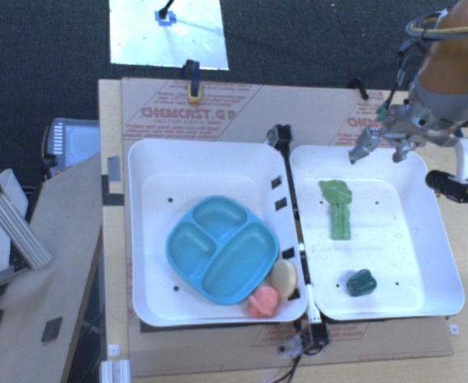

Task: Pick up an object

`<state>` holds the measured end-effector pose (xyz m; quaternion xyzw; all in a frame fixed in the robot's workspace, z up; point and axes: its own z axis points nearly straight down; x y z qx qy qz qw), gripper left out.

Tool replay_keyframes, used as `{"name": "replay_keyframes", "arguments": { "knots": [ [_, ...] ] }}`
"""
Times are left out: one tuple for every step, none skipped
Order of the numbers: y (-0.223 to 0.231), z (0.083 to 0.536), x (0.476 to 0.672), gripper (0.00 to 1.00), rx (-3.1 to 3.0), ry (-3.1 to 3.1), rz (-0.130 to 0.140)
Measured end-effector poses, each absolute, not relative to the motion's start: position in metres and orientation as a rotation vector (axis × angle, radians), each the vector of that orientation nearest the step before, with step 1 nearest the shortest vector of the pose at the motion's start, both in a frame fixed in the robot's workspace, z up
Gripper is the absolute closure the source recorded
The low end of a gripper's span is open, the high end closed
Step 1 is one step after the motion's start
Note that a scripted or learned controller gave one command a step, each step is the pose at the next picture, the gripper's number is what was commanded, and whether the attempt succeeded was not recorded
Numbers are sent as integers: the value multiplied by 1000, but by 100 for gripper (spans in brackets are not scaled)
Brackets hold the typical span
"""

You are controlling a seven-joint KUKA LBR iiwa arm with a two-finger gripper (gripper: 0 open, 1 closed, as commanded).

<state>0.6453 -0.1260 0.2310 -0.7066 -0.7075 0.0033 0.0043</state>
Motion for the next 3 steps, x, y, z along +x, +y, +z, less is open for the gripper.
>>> {"name": "replay_keyframes", "arguments": {
  "knots": [
    [-126, 239, 648, 0, -2219, -2226, -2],
    [-130, 192, 639, 0, -2219, -2222, 2],
    [-126, 142, 630, 0, -2219, -2222, 2]
  ]
}}
